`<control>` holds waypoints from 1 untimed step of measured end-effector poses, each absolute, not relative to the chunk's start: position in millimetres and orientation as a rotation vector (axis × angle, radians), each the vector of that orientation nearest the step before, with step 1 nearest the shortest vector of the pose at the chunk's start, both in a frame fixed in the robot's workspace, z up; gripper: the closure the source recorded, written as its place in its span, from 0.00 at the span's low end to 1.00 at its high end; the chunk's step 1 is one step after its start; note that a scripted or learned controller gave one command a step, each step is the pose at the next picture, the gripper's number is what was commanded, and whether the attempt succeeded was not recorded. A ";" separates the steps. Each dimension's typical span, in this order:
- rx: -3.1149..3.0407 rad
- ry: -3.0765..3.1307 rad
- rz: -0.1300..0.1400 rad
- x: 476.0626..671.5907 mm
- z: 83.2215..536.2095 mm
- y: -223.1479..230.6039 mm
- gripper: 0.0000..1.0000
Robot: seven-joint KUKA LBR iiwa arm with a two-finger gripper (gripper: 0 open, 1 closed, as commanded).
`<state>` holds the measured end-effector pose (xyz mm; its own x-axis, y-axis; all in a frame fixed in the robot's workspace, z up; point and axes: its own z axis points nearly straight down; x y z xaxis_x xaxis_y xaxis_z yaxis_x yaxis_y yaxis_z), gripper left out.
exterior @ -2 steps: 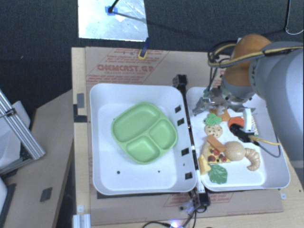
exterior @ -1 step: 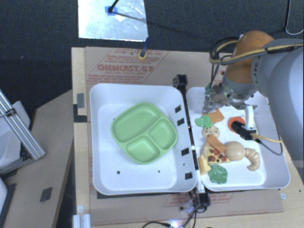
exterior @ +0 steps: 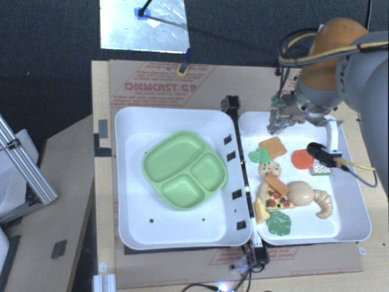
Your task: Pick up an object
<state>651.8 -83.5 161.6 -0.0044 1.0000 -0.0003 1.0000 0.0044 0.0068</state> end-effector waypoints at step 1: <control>2.213 2.223 0.007 652.2 206.1 -85.1 1.00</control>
